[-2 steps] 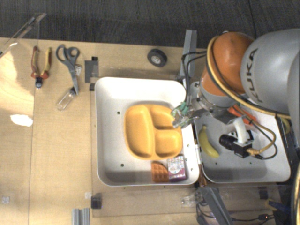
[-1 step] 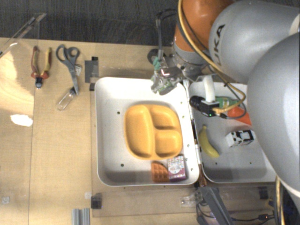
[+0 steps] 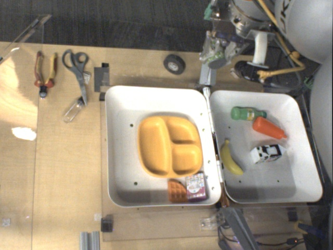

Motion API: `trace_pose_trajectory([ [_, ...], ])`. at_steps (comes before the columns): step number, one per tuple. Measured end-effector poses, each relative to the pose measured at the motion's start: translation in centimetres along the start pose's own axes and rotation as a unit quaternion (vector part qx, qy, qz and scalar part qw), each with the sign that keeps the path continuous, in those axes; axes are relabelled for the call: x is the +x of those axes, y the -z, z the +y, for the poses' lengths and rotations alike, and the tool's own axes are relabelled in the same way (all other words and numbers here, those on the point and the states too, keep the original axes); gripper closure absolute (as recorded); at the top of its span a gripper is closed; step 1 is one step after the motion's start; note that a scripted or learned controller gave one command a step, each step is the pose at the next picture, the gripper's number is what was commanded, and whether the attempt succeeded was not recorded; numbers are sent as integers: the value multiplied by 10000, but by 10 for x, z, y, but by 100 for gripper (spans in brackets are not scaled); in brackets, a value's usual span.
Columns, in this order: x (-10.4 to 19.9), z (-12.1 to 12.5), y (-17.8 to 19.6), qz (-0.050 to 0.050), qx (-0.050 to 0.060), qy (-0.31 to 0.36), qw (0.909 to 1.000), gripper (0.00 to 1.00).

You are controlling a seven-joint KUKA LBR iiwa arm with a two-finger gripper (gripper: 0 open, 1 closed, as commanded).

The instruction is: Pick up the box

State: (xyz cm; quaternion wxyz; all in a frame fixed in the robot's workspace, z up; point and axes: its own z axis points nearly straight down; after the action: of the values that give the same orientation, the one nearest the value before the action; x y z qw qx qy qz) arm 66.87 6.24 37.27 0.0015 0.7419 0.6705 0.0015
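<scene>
One box lies low in the left bin beside the waffle; our pincer, whose opening we cannot tell, must descend squarely over it.

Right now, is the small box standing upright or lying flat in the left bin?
Lying flat. The box shows its printed face upward, on the left bin floor by the yellow divided tray.
</scene>
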Motion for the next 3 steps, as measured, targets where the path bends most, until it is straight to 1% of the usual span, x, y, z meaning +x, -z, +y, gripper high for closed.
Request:
trace_pose_trajectory([
  [1,-30,3,21,-11,20,-1983,9801,100],
  [2,-15,1,-137,-1,20,-803,9968,100],
  [3,74,-48,-188,4,17,-767,9970,100],
])
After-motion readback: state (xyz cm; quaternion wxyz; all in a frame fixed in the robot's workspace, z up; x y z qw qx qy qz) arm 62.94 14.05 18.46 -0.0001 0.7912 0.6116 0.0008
